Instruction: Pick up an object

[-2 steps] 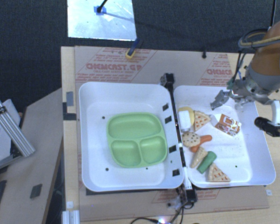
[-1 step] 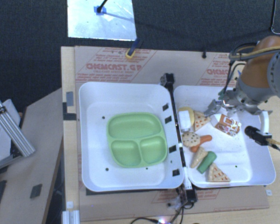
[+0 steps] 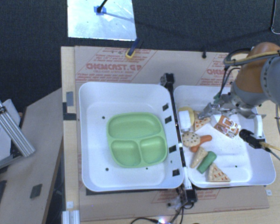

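Note:
My gripper [image 3: 209, 110] hangs over the upper middle of the right bin [image 3: 259, 171], reaching in from the right. Just below and left of it lies a pizza slice [image 3: 200, 123]. An orange and white box [image 3: 226, 126] sits right under the wrist. Left of the gripper rests a white and yellow piece [image 3: 185, 117]. Lower down lie a speckled cookie [image 3: 191, 138], a small carrot [image 3: 204, 140], a tan cone [image 3: 198, 157], a green cucumber [image 3: 207, 162] and a second pizza slice [image 3: 218, 174]. I see nothing held by the gripper.
The left bin [image 3: 93, 125] holds a green divided plate [image 3: 136, 139]. A black-clipped divider [image 3: 173, 125] separates the two bins. The right bin's lower right floor is bare.

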Robot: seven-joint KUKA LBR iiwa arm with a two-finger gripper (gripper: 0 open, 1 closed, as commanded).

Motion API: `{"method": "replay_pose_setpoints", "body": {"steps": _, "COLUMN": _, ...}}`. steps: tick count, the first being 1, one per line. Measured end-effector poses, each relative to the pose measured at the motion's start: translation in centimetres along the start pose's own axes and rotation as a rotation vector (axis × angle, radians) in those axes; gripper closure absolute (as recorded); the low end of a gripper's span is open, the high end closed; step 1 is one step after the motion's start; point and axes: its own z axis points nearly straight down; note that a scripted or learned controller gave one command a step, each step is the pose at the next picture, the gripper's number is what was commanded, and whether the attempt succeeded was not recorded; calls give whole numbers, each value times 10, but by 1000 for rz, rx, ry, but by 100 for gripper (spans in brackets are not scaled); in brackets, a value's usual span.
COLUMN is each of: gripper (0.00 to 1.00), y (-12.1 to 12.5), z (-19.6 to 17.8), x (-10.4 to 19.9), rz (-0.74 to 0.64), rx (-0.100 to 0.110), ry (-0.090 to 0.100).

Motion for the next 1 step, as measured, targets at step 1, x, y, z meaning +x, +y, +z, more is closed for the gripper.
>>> {"method": "replay_pose_setpoints", "body": {"steps": 1, "gripper": 100, "y": 3, "z": -14, "x": -1, "rz": -1, "rx": -10, "ry": -4}}
